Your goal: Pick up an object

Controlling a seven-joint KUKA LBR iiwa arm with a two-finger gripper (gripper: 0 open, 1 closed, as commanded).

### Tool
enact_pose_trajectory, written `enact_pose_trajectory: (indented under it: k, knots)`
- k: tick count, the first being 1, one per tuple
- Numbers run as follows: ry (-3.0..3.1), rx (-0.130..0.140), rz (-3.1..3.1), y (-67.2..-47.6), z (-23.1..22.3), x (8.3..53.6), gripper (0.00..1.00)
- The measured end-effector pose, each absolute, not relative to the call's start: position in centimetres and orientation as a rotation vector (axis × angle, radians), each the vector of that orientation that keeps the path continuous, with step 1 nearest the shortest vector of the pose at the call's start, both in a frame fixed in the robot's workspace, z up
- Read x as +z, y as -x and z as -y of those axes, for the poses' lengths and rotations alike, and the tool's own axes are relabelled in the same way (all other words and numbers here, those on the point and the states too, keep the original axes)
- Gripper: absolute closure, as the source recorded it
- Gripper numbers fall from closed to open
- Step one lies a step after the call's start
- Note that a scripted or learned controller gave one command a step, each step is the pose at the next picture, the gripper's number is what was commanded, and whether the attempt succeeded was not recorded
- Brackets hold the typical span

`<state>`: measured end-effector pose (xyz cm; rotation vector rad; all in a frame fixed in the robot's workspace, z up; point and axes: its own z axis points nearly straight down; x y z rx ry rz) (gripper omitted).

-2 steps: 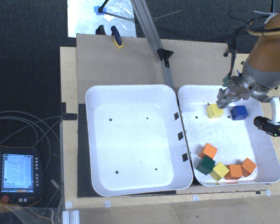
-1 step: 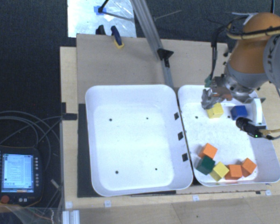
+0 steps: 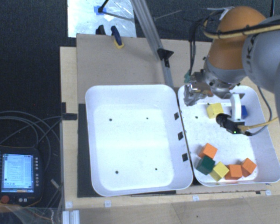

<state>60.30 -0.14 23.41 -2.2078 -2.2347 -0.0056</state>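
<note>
Arm [image 3: 252, 41] comes in from the right, orange band over the top end of the right bin [image 3: 266, 139]. Gripper [image 3: 192, 93] sits low at the bin's upper-left corner, close to the rim. The wrist hides the tips from this angle, so whether anything is in the grip is unclear.

Blocks are all in the right bin:
- yellow block [image 3: 214, 110], alone near the top, just right of and below the gripper, apart from it. Roughly cube-shaped, no real long axis; its edges are turned a little off the bin walls.
- blue block [image 3: 243, 111] near the yellow one, partly hidden behind a white part [image 3: 236, 107] of the arm's hardware.
- cluster at the bottom: orange block [image 3: 208, 150], dark green block [image 3: 206, 164] touching it just below, second yellow block [image 3: 220, 171] beside the green, then two more orange blocks [image 3: 234, 171] [image 3: 248, 166] in a row toward the lower-right corner. All near-cubes, each rotated differently, the green and lower yellow sitting diamond-wise.

A black and yellow cable [image 3: 233, 124] loops across the bin between the upper pair and the cluster.

Left bin [image 3: 130, 139] is next to it, rims touching. Tablet-like controller [image 3: 16, 174] with a lit screen sits far left on the floor.
</note>
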Motion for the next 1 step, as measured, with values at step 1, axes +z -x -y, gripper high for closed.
enact_pose_trajectory:
  k: [1]
  knots:
    - [2.207, -0.006, 2.235, -59.77, -6.20, 24.33, 1.00]
